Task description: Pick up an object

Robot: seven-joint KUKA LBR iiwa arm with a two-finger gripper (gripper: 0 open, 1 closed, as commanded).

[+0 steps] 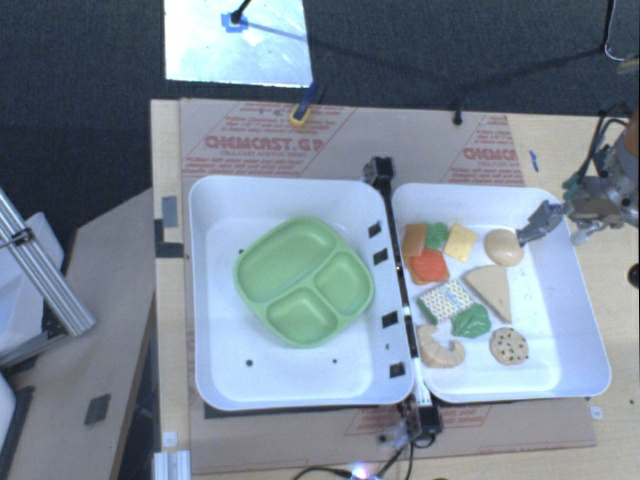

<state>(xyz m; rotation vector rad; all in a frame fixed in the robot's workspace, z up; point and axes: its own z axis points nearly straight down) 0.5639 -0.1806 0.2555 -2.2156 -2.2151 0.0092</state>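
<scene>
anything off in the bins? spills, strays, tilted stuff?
Nothing stands out. The green plate lies flat in the left bin. The toy foods, including the cookie and the orange piece, are clustered inside the right bin. The tool is above that bin's far corner.

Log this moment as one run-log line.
gripper: above right bin, top edge, near bread roll | grasp: none seen | toy food: in right bin | green plate: left bin

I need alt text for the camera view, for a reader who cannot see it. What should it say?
A grey robot arm's gripper hovers at the upper right of the right bin, near a tan bun among small toy foods. The left bin holds a green divided plate.
</scene>
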